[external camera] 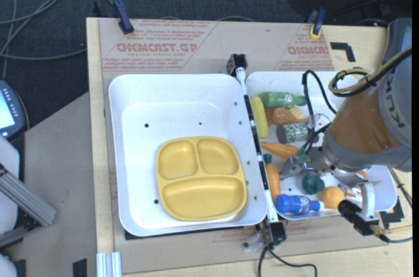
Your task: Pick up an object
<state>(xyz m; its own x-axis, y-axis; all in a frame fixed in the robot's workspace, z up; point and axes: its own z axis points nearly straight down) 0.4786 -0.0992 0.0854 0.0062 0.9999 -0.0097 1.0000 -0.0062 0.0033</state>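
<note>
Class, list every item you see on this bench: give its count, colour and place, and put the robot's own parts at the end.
Bins: two, white, side by side on the bench.
Divided tray: one, yellow, three compartments, in the left bin.
Green bottle: one, far end of the right bin.
Corn cob: one, yellow, by the right bin's left wall.
Can: one, dark with a label, mid right bin.
Carrots: two, orange, left side of the right bin.
Blue bottle: one, near edge of the right bin.
Orange fruit: one, right of the blue bottle.
Clamps: two, blue, at the bench's far edge.
Arm: one, grey with an orange band, over the right bin.
Gripper: one, low among the items.
</note>
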